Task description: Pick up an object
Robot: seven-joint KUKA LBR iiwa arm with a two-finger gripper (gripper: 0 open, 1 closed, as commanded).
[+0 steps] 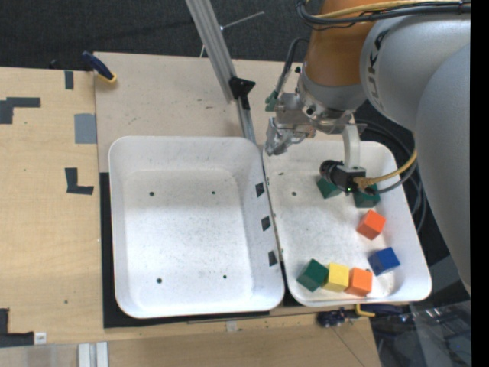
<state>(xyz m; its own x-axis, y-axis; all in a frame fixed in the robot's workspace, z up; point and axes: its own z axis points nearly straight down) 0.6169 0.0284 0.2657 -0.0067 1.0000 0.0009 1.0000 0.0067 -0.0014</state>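
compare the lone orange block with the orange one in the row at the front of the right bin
The lone orange block sits apart, with bare bin floor all round it; the row's orange block touches a yellow block. The lone one lies further up the bin, nearer the pincer; the row's one lies by the front wall. Both are small orange cubes of similar size in the right bin.

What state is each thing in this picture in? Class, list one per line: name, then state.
Two-finger gripper: above the right bin's upper left corner, holding nothing visible.
Right white bin: holds the blocks.
Green, yellow and orange cubes: in a row, touching.
Blue cube: resting apart.
Orange cube: resting alone.
Two dark green blocks: near the bin's upper side.
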